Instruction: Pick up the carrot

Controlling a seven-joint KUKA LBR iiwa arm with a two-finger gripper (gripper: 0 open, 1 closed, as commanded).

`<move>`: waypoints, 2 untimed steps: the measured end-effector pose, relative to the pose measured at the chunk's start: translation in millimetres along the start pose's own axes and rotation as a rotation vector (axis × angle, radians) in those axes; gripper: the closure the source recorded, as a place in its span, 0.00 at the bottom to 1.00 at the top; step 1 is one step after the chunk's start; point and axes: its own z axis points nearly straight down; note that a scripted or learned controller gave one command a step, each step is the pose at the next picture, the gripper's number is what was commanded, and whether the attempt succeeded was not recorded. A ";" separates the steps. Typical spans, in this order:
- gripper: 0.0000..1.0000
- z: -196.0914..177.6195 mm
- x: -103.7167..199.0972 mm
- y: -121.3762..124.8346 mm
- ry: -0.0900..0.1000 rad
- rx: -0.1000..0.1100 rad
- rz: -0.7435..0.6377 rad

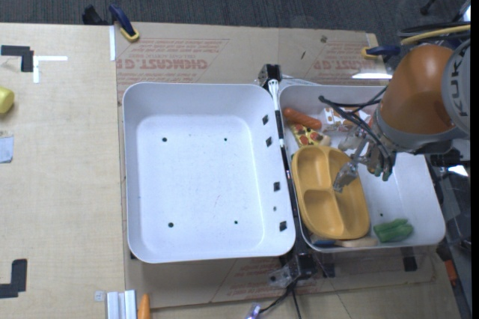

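The claw point(346, 179) hangs low over the yellow two-compartment tray point(329, 194) in the right bin point(419, 198), and its fingers are too blurred to tell wide from narrow. The carrot point(302, 117) lies at its ten o'clock, near the bin's top left corner. A green vegetable point(392, 230) rests at five o'clock; the left bin point(198, 171) sits at nine o'clock.

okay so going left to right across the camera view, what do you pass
Yellow object at the left edge → left white bin → carrot → yellow divided tray → green item → arm's orange band.
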 end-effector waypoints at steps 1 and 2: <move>1.00 -12.3 -7.8 1.4 -0.027 -0.004 -0.001; 0.00 -12.3 -7.6 1.5 -0.026 -0.004 -0.001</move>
